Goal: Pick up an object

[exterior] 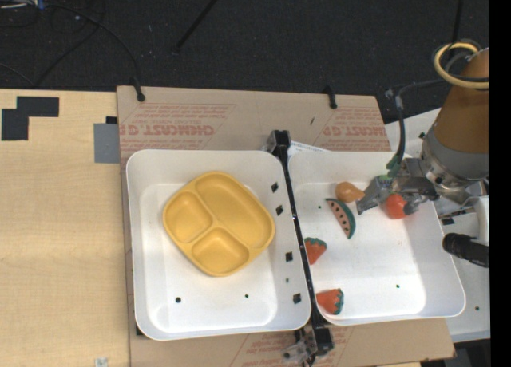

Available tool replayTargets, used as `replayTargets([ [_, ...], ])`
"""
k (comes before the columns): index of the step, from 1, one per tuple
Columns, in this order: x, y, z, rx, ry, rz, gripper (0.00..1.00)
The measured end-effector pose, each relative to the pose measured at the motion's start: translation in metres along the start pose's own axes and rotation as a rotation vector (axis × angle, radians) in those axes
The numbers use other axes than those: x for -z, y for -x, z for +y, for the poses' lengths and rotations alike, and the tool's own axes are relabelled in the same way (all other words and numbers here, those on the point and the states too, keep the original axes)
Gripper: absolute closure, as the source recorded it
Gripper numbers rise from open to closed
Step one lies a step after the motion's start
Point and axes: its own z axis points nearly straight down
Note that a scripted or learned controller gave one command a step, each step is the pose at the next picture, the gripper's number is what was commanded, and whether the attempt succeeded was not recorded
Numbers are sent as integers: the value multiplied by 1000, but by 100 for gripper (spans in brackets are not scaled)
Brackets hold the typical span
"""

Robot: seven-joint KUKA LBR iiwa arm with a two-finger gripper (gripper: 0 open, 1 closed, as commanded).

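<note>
Two bins: white and shallow, side by side on the worktop (64, 230), their inner walls meeting along a black divider strip.
Worktop: pale wood grain, with dark rectangular patches near its far left corner.
Cardboard (239, 122): a brown sheet under both bins; its red print reads mirrored and upside down, too faint to make out for certain.
Left bin (152, 309): holds one item, the yellow tray.
Right bin (431, 293): holds the small toy foods and the claw.
Arm (467, 118): comes in from the right, orange band uppermost, grey wrist below it, over the right bin's far right side.
Tray (218, 222): yellow, three compartments, lying flat and turned at an angle in the middle of the left bin.
Claw (389, 198): low over the right bin's upper middle; a red round piece (395, 207) sits at its tip between the grey fingers (369, 200), though I cannot tell how firmly it is gripped.
Orange piece (348, 191): rounded, just left of the claw.
Watermelon slice (342, 218): curved, green rind, just below the orange piece.
Strawberry (314, 250): red with green top, against the divider.
Second red-and-green piece (330, 300): near the right bin's front edge.
</note>
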Motion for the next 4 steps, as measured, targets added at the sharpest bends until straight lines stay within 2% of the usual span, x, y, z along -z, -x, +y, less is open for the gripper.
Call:
replayTargets([
  [1, 6, 0, 2, 2, 12, -2, 0],
  [3, -111, 3, -10, 1, 4, 1, 0],
  [4, -163, 5, -9, -2, 13, -7, 0],
])
